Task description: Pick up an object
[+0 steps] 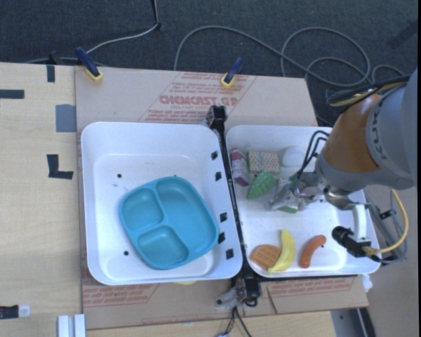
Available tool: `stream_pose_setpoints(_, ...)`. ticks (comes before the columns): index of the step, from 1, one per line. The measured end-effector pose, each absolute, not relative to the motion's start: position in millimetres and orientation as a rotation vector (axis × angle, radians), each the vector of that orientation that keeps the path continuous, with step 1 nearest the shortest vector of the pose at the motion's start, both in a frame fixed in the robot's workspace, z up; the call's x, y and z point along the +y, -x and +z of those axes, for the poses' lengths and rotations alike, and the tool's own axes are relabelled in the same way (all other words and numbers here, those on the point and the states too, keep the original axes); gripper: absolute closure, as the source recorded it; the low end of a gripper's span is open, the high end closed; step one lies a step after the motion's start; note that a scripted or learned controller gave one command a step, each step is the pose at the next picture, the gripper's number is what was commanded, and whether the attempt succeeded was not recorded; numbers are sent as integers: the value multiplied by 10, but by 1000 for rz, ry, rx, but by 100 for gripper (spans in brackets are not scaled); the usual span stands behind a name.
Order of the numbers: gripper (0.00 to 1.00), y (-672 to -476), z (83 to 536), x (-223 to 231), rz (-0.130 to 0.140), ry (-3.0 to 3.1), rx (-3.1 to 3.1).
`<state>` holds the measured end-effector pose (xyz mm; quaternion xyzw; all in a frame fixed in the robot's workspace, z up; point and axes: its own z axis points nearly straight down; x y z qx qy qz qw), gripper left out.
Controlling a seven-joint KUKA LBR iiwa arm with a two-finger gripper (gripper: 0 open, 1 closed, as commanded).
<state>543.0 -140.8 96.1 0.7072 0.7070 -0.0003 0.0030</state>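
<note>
From the overhead camera, your tool sits low in the right bin, and you cannot tell how it is set. Just to its left lies a green toy, likely light and soft, best pinched across its narrow middle; behind that, a checked block, stiff and easy to square up on. Nearer you, below the tool, a banana, a waffle and a sausage look like smooth, slippery plastic; take each across its width. The cardboard reads "CHEMCAST GP"; the blue tray lies far left.
</note>
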Motion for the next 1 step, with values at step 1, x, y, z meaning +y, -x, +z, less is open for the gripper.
stream_pose_setpoints(1, 100, -5554, 1843, -611, 0, -2219, 2224)
